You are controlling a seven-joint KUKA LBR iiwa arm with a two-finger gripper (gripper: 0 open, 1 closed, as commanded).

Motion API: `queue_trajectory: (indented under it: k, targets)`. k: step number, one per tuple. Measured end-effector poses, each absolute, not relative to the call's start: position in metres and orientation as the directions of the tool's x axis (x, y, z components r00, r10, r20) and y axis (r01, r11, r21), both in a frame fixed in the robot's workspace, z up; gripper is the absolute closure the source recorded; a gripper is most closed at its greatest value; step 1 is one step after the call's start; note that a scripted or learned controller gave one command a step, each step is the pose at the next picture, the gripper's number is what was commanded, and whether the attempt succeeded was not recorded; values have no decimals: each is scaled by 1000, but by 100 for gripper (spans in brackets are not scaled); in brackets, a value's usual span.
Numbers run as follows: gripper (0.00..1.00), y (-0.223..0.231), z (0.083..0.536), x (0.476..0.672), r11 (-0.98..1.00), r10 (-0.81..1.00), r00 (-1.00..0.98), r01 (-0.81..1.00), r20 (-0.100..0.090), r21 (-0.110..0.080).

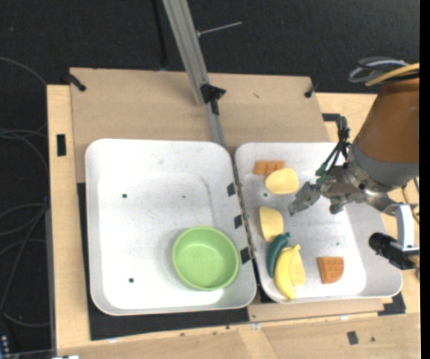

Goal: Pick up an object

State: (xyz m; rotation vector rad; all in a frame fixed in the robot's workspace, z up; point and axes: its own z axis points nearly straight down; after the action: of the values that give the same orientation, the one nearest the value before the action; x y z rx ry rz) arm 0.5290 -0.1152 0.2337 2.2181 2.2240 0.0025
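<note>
Objects for picking (289, 269), all lying in the right bin (383, 286); none between the fingers. Nearest the bin's front edge, a yellow banana-shaped toy (291, 271) with a dark green piece (277, 248) touching its left side, both close to the front left corner. Just to the right along the same front edge, an orange waffle-textured block (330, 268), apart from the banana. Farther back against the left wall, a pale yellow block (271, 221). Beyond that, toward the back left corner, a rounded yellow lemon-like piece (282, 181), with a flat orange cracker (268, 167) touching it on the far side.

Over in the left bin (125, 170), a lime green bowl (206, 256) sitting upright near the front right corner, just beside the wall shared with the right bin.

Above the middle of the right bin, the gripper (313, 197), reaching in from the right on the grey arm with its orange band (394, 122). Fingers spread apart and grasping nothing, tips hanging over bare white floor just right of the lemon-like piece, not touching it.

At the back, a slanted metal pole (188, 47) rising from the bench (147, 103) behind the seam between the bins.
</note>
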Motion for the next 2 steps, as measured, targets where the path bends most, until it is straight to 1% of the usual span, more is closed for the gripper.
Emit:
queue_trajectory:
  k: [1,2]
  targets:
    - [0,-115,234,529,1,1000,-1,1000,1,2]
    - [0,-117,191,531,-1,1000,1,1000,-1,-4]
